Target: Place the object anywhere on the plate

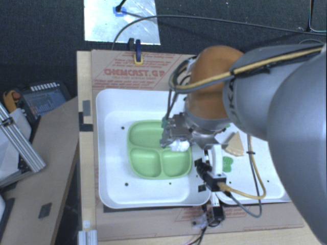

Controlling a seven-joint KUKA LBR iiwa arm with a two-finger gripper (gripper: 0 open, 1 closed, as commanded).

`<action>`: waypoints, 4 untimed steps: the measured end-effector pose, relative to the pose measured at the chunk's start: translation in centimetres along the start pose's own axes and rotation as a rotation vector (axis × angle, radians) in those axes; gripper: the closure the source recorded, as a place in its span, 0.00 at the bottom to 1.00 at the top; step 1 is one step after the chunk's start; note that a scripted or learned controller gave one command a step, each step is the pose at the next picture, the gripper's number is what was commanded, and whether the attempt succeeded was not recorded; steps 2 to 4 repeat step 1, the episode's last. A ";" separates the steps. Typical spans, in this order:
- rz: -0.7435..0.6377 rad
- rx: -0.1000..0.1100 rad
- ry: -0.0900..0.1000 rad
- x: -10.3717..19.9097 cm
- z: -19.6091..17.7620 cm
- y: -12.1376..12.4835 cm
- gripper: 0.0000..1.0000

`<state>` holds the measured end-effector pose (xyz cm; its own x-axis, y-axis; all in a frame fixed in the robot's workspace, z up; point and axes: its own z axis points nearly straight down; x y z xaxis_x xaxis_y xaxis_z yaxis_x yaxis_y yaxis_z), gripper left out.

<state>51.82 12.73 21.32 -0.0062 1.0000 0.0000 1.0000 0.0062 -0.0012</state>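
A cardboard-covered bench holds two shallow white bins [110, 152] side by side. The gripper [172, 139] hangs over the green sectioned plate [148, 154]; a small white object [180, 146] sits at its fingertips, just above the plate's right edge. Whether it is pinched cannot be told.

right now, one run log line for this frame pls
arm: over left bin | gripper: at green plate, right side | white object: at gripper tip, over plate | grip: unclear | right bin: tan piece, green piece
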 end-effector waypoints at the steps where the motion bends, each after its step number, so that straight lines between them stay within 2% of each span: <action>1: 0.001 -0.001 0.000 0.0 -0.1 0.0 0.00; 4: 0.001 -0.001 0.000 0.0 -0.1 0.0 0.00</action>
